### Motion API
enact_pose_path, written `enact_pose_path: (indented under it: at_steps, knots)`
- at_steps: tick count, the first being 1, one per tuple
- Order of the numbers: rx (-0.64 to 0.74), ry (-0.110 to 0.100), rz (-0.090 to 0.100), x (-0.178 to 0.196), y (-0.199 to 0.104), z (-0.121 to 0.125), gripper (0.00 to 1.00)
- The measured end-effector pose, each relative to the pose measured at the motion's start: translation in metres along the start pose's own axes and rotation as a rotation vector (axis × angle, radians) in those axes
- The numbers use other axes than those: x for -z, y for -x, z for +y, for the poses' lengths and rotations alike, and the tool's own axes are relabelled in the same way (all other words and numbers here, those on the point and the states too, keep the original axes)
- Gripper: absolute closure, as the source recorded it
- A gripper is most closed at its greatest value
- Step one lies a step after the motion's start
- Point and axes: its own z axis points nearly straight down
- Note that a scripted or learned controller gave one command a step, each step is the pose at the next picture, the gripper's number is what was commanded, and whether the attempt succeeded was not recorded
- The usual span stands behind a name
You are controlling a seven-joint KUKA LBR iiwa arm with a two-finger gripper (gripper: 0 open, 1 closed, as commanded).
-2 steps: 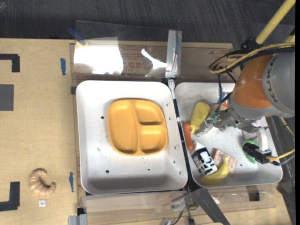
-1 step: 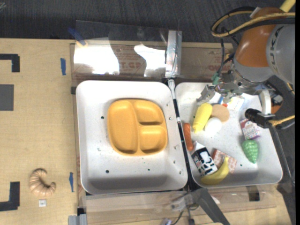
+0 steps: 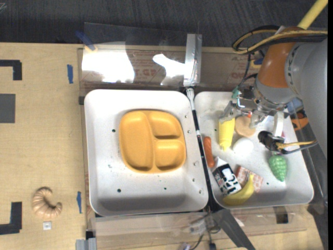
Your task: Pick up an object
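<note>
My gripper [image 3: 243,112] hangs over the upper middle of the right bin [image 3: 299,189], reaching in from the right. Directly beneath it lie a yellow bottle-shaped object [image 3: 226,132], a tan round piece [image 3: 244,127] and a white ball [image 3: 242,146]. Lower in the same bin I see an orange carrot-like stick [image 3: 208,151], a black-and-white box [image 3: 226,178], a banana [image 3: 243,190], a small wrapped packet [image 3: 244,173] and a green bumpy fruit [image 3: 278,166]. Nothing is visibly lifted off the bin floor.
The left bin [image 3: 101,139] holds a yellow divided plate [image 3: 152,140]. A croissant-like toy [image 3: 46,202] lies on the wooden bench at the lower left. A clear panel and a metal post [image 3: 192,59] stand behind the bins.
</note>
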Motion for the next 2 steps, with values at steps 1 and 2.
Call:
enact_pose_path:
  at_steps: [1, 2]
  knots:
    - [0.006, 0.020, 0.002, -0.0264, 0.0143, 0.0187, 0.00]
    - [0.010, 0.022, 0.001, -0.0177, 0.0126, 0.0190, 1.00]
